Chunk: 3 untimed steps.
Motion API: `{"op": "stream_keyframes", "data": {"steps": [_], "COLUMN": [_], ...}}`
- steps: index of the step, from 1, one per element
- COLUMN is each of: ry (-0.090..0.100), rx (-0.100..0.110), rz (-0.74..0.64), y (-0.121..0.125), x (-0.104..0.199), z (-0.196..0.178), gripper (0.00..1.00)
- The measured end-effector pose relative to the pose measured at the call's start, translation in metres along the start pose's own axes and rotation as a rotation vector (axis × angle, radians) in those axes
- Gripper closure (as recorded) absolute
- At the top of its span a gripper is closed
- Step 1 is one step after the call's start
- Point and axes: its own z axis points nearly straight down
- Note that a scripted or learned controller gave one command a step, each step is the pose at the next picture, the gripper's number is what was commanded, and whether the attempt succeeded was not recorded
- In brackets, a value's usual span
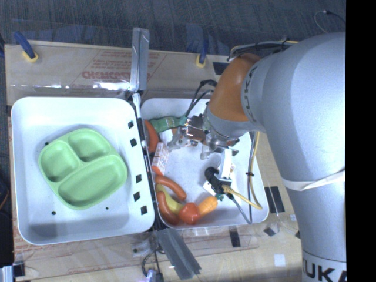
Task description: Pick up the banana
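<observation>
The banana (167, 203) is a short yellow-green piece in the front left corner of the right bin (194, 163). It lies wedged between a red sausage (171, 187) and a red tomato (189, 212), which partly cover it. My gripper (185, 136) hangs low over the back half of the same bin, well behind the banana and apart from it. Nothing shows between its tips.
A green item (167, 123), an orange-red sausage (151, 137) and a small packet (160, 155) lie along the right bin's left wall. An orange carrot (207, 204) rests beside the tomato. The left bin (35, 216) holds a green divided plate (83, 167).
</observation>
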Motion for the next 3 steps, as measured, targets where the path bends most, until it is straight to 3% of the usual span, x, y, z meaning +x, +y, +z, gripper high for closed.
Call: {"op": "stream_keyframes", "data": {"steps": [1, 2, 3], "ry": [0.000, 0.000, 0.000], "rx": [-0.003, -0.001, -0.005], "rz": [0.017, -0.061, -0.069], "y": [-0.018, -0.038, 0.026], "x": [-0.073, -0.020, -0.063], "z": [-0.076, 0.030, -0.209], "gripper": [0.00, 0.00, 0.00]}}
